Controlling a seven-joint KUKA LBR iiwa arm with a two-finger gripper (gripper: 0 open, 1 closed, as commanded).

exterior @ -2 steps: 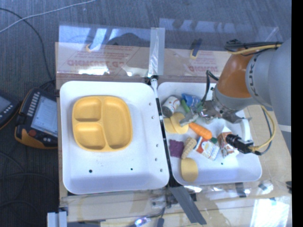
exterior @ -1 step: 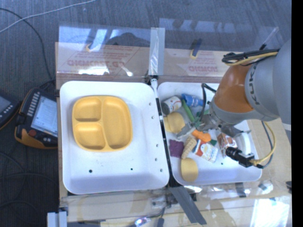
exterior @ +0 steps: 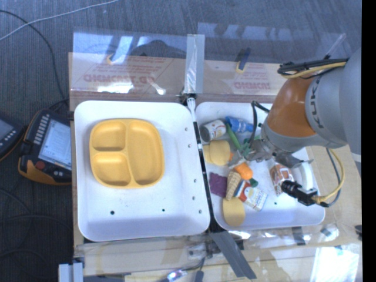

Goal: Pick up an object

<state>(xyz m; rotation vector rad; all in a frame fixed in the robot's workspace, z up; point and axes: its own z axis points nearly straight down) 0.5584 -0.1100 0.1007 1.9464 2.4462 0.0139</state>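
The right bin holds a heap of small things. Among them are a small tin, a blue bottle, a green stick, a pale yellow lump, a purple piece, a cone-shaped toy, a small orange piece, a white packet, a brown wrapper and a yellow piece. My gripper is low over the middle of the heap, just right of the green stick and above the orange piece. The wrist hides its tips.
The left bin bears a yellow divided plate. A handheld control pendant lies on the floor to the left. Clear plastic walls stand behind both bins.
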